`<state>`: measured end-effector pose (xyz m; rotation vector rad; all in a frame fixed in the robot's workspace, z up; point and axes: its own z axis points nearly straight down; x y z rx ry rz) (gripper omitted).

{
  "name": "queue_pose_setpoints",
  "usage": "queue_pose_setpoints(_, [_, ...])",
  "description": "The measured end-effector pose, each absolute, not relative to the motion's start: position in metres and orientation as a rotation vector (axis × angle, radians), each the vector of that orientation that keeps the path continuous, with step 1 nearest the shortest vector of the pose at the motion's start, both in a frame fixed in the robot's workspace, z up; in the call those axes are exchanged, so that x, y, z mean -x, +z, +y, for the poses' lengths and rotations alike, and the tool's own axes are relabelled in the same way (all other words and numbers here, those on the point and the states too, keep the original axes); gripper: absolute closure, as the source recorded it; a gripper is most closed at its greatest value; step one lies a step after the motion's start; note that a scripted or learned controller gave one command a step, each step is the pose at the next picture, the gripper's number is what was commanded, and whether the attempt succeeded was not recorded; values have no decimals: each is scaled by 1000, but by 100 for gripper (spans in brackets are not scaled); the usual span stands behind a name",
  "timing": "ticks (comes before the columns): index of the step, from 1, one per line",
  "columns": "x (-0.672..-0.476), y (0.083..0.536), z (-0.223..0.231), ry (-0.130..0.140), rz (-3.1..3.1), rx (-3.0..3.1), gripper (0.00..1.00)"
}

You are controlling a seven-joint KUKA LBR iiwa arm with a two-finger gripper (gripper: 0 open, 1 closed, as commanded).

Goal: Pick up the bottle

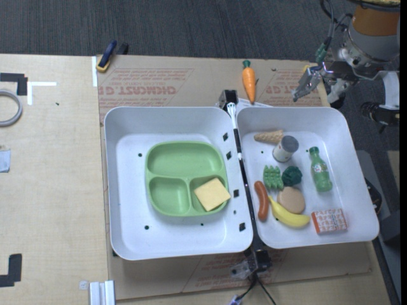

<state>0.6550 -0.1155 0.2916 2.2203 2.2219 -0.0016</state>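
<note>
Gripper (pixel 308 85) hangs above the right bin's (pixel 356 164) far rim, jaws apart and gripping nothing. The green bottle (pixel 320 169) lies in that bin near its right wall, just right of the broccoli (pixel 292 175), above the orange carton (pixel 329 221)

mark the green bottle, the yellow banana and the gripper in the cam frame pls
Green plastic bottle (pixel 320 169): camera view, on the middle of its body.
Yellow curved banana (pixel 289 216): camera view, on its mid-length.
Two-finger metal gripper (pixel 299 94): camera view, midway between its fingertips, above the right bin's far rim.
</note>
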Motion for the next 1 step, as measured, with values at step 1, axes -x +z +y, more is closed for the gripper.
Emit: queue_pose_setpoints(1, [-655,301,-116,-3,2224,-2217,100])
